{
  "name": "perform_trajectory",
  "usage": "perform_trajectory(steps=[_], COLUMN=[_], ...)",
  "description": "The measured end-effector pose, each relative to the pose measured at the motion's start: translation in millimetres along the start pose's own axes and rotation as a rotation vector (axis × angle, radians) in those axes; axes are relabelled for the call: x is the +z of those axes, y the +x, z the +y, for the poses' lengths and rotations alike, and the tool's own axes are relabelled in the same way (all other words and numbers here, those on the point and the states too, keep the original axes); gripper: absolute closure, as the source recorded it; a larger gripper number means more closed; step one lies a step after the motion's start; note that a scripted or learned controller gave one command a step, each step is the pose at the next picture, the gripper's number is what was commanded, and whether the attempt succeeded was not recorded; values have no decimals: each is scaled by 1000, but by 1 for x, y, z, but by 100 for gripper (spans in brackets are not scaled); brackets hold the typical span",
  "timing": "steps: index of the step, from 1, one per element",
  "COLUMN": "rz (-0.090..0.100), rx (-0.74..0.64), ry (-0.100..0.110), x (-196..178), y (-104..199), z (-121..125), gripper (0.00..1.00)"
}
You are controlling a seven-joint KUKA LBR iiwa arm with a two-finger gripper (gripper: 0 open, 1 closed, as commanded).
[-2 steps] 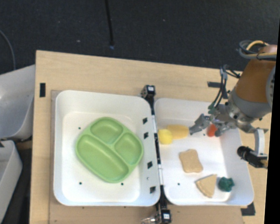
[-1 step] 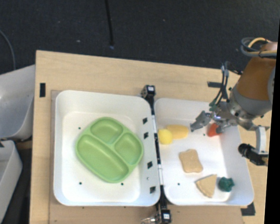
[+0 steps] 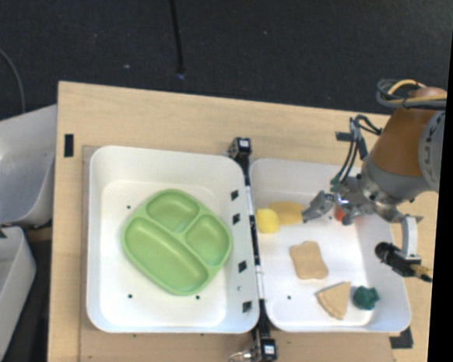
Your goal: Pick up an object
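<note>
The gripper [image 3: 327,207] hangs over the far part of the right bin [image 3: 391,326]; whether it is open or closed cannot be told. A yellow block [image 3: 278,217] lies just left of it. Nearer lie a tan slice [image 3: 308,261], a wedge [image 3: 333,299] and a green bit [image 3: 366,297]. The left bin [image 3: 96,303] holds a green tray [image 3: 176,241].

Right bin [image 3: 278,313] centre open (toast [image 3: 308,261], yellow block [image 3: 268,220] flank gap).

Grey arm [image 3: 402,178] with orange band [image 3: 401,139], cables, and dark tool [image 3: 330,208].
</note>
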State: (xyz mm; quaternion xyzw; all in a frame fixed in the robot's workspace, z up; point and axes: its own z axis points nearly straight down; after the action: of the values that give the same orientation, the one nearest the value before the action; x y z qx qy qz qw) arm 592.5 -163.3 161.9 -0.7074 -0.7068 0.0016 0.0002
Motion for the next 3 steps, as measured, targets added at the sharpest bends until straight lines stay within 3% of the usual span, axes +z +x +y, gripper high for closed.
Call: perform_trajectory(steps=[1,2,3], rz=[0,1,1], rx=[0,3,6], ry=[0,-2,-5], x=[59,61,49], y=[-8,-9,-10], z=[-5,-5,-4], gripper=[0,0,100])
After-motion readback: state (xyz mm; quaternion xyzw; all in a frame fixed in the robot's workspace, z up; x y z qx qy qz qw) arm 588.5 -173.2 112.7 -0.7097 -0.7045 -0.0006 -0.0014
